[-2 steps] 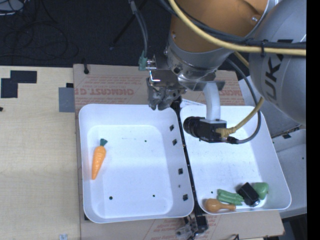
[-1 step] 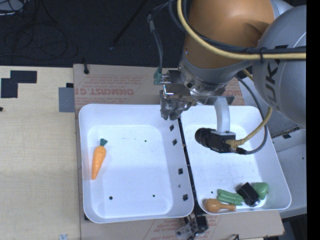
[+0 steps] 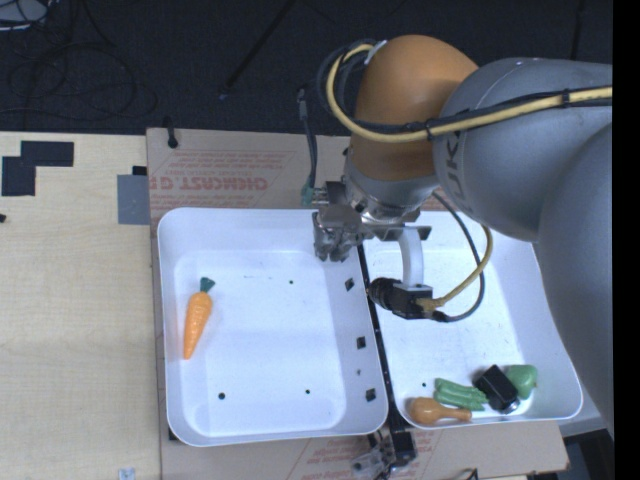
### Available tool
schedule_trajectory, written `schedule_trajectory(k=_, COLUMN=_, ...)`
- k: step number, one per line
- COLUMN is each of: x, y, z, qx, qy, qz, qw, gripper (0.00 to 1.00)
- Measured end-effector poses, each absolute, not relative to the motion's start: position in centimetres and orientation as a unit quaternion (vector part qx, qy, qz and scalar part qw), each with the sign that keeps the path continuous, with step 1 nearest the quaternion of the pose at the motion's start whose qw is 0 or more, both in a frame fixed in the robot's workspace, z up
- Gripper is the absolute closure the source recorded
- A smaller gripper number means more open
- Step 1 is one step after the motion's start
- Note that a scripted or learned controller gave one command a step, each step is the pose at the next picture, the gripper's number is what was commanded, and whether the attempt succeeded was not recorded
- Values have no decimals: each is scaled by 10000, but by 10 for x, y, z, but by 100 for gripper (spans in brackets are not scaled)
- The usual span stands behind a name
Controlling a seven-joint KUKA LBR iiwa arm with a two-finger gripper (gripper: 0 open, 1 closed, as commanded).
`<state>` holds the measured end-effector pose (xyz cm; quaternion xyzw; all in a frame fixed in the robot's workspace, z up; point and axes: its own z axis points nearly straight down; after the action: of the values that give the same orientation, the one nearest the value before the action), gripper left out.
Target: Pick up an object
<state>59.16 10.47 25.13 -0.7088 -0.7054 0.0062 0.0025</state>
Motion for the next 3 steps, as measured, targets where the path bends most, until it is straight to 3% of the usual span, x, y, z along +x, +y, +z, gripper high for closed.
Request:
schedule_trajectory(k=2, x=577, y=136, z=274, qx=-7061, qy=-7081, qz=12, qw=10, gripper=100)
schedule_trajectory(k=3, x=571, y=89, z=495, qx=-7080, qy=-7062, qz=-62, qw=-50, gripper=100)
